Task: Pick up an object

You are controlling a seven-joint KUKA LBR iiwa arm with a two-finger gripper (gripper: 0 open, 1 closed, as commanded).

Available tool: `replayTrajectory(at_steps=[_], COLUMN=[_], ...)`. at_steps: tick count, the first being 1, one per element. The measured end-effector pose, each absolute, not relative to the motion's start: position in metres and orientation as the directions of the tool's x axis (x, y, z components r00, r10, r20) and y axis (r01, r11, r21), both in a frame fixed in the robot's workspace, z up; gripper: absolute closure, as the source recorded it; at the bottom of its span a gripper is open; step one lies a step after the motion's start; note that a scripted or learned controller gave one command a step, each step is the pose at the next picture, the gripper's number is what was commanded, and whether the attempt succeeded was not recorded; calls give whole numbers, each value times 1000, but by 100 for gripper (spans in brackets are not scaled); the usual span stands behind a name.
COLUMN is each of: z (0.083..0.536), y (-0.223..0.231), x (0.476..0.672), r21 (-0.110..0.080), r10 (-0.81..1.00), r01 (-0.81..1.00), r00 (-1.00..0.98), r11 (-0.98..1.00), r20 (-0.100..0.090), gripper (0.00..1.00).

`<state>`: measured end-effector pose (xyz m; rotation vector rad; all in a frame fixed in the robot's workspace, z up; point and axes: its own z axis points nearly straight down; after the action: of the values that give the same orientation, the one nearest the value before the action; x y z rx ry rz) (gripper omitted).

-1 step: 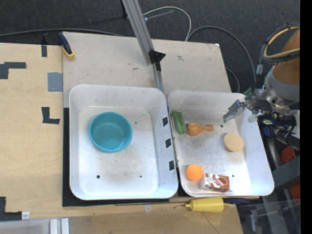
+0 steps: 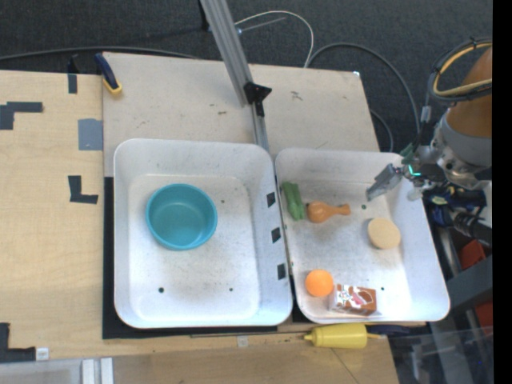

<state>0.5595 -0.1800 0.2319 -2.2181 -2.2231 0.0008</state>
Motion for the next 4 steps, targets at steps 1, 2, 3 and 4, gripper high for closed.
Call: replayTrajectory(at_steps=[1, 2, 3, 4], z=[185, 120, 96, 107], y=[-176, -176, -177, -176], x=[551, 550, 557, 557], r21=[-6, -9, 21, 22], r10=[1000, 1000, 1000, 1000], r01=[1000, 1000, 1000, 1000], r00=[-1, -1, -3, -5], r11=[1, 1, 3, 5], r20=[0, 1, -10, -7], gripper=[0, 0, 0, 100])
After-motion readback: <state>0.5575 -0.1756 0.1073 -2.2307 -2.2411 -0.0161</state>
